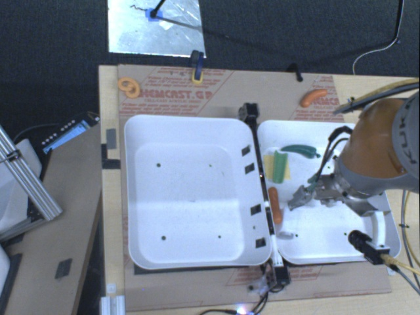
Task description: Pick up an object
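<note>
We look down from one fixed camera above the bench (197, 87), tilted at a slant, far enough to take in both bins, the left bin (187, 189) and right bin (321, 235), with the arm (384, 149) entering from our right.

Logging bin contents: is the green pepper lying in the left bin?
No, the green pepper lies in the right bin, near its far wall, beside a yellow-green block.

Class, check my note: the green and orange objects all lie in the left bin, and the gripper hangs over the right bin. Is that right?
One part is wrong. In the camera view the green block, the dark green pepper-like piece and the orange piece lie in the right bin, not the left bin. The gripper does hang over the right bin.
</note>
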Robot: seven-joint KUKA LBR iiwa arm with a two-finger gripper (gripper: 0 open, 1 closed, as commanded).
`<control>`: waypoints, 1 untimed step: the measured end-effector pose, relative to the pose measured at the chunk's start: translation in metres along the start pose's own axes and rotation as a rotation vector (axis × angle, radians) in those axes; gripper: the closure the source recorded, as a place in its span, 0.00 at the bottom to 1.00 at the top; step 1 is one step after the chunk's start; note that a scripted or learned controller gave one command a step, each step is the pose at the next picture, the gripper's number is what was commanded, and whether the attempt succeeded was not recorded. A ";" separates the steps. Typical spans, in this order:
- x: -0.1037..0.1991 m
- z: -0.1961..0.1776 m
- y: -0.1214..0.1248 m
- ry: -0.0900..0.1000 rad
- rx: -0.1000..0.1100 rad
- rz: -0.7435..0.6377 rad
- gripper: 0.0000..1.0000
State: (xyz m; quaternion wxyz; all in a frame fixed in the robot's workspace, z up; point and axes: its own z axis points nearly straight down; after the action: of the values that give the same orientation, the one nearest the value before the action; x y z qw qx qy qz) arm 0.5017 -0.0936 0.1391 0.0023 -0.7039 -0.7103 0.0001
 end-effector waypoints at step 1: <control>0.005 0.054 0.035 -0.011 -0.009 0.006 0.00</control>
State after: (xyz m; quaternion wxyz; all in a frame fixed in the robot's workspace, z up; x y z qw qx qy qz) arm 0.5363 -0.0878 0.0855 -0.0049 -0.7060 -0.7082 0.0009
